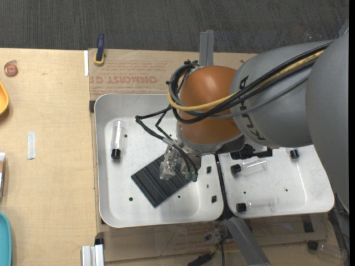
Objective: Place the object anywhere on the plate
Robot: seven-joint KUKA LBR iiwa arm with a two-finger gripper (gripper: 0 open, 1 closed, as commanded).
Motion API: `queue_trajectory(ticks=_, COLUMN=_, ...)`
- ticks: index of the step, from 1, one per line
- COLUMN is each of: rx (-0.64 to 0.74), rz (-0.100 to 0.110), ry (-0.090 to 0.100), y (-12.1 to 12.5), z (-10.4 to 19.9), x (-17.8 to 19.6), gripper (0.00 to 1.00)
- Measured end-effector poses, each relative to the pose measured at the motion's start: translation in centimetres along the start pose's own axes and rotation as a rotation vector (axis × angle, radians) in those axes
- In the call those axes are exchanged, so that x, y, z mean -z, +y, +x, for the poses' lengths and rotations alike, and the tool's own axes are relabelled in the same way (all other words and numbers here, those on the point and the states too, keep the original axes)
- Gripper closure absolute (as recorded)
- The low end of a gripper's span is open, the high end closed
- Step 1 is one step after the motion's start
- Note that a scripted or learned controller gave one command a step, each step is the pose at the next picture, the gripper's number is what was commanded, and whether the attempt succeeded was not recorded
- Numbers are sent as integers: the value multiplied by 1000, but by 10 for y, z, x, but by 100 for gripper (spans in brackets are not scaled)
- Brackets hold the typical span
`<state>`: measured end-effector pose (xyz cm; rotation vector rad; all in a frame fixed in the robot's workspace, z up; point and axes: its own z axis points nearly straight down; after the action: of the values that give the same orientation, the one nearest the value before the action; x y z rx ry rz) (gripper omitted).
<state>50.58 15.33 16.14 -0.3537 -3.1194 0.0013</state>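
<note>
Hand (176, 168) low over the dark ribbed plate (158, 183) in the left bin (105, 148); cannot tell its opening or any load. Silver cylinder (116, 139), likely the object, lies upper-left of plate. Release only directly above plate.

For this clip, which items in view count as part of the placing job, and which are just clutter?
Job:
claw
black ridged plate, left bin

Lying about:
silver tube with black cap, left bin
clear tube, right bin
clear tube, right bin front
blue clamp on cardboard
</note>
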Motion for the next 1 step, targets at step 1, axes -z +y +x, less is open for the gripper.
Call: queue_trajectory(ticks=1, rx=143, rz=-1, ry=-3, y=25, z=-3, x=44, gripper=100)
